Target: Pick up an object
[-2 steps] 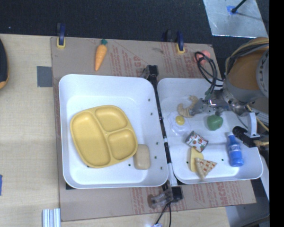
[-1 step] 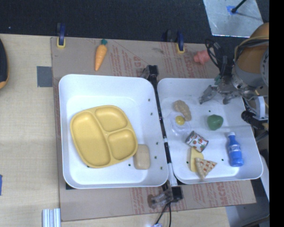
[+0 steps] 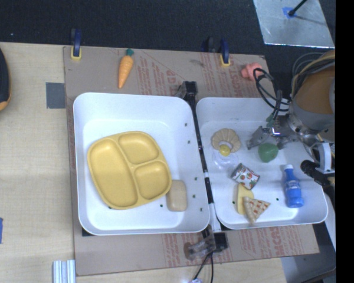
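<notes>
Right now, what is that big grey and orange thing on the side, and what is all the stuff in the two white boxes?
That big thing is a robot arm. The picture comes from one camera fixed above the bench, looking down at a slant, and the arm reaches in from the right. At its end is a pincer for grabbing toys. It sits low in the right bin, right by a green ball, but I cannot tell if it has hold of it.

That bin also has a shell-shaped toy, a blue bottle, a small packet and a toy pizza slice. The left bin holds a yellow divided plate and a beige lump beside it. A toy carrot lies outside the bins.
</notes>
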{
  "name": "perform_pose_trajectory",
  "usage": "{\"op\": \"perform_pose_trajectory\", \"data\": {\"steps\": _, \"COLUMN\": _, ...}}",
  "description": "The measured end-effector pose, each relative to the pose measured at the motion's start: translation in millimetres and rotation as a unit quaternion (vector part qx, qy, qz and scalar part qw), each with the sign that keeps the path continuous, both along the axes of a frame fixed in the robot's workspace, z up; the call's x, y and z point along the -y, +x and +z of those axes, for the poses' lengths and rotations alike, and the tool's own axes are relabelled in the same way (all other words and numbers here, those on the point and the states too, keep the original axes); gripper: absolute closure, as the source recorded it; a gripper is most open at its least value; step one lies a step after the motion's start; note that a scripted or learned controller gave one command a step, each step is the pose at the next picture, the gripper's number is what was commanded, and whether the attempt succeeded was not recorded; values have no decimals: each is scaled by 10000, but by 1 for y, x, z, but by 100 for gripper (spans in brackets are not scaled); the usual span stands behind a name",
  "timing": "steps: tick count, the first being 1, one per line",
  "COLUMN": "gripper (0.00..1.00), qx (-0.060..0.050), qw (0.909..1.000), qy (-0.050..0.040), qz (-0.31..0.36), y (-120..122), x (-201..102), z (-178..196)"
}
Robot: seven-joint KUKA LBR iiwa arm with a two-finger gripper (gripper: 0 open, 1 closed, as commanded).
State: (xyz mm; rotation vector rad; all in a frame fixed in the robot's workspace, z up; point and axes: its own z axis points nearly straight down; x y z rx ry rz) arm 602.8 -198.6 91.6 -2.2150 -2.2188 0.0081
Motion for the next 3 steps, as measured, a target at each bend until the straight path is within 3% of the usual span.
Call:
{"op": "perform_pose_trajectory", "data": {"steps": 1, "gripper": 0, "qx": 11, "qw": 10000, "qy": -5, "qz": 7, "y": -17, "x": 14, "z": 0}}
{"op": "perform_pose_trajectory", "data": {"steps": 2, "gripper": 100, "qx": 20, "qw": 10000, "qy": -10, "qz": 5, "y": -16, "x": 15, "z": 11}}
{"op": "perform_pose_trajectory", "data": {"steps": 3, "gripper": 100, "qx": 53, "qw": 10000, "qy": -3, "qz": 55, "y": 51, "x": -55, "z": 0}}
